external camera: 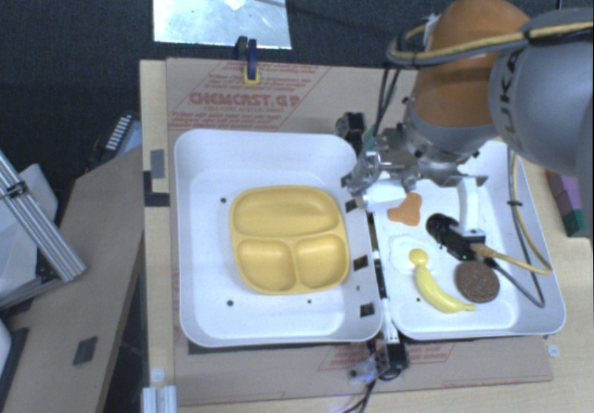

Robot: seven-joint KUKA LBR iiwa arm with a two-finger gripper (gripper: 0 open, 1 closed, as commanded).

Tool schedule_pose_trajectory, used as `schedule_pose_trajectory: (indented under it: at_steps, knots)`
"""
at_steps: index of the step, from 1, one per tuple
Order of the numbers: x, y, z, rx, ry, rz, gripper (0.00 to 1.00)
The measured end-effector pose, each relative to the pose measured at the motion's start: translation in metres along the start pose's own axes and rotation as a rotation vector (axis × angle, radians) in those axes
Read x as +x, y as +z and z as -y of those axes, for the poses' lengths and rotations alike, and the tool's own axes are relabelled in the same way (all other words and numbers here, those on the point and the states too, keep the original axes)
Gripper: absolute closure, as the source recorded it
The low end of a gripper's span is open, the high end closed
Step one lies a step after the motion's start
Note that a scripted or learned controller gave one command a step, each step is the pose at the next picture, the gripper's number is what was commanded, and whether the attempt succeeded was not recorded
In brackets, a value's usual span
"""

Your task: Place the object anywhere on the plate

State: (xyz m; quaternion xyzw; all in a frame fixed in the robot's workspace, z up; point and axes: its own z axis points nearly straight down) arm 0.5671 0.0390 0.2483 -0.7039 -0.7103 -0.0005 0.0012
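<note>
Glossy yellow plastic plate [283, 239] — smooth white plastic bins [200, 216]

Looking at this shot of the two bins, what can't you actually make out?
- Hand, camera view: blurred and part hidden under the arm's wrist; finger state unreadable.
- Right bin: its far part is covered by the arm.
- Orange piece: too small to identify.
- Brown disc: surface detail too small.
</note>
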Motion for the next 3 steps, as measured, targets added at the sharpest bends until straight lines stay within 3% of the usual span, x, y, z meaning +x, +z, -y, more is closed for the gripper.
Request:
schedule_pose_trajectory:
  at_steps: [2, 3]
  knots:
    - [0.099, 0.003, 0.040, 0.000, -0.001, -0.001, 1.00]
    - [0.096, 0.003, 0.039, -0.001, 0.006, 0.002, 0.00]
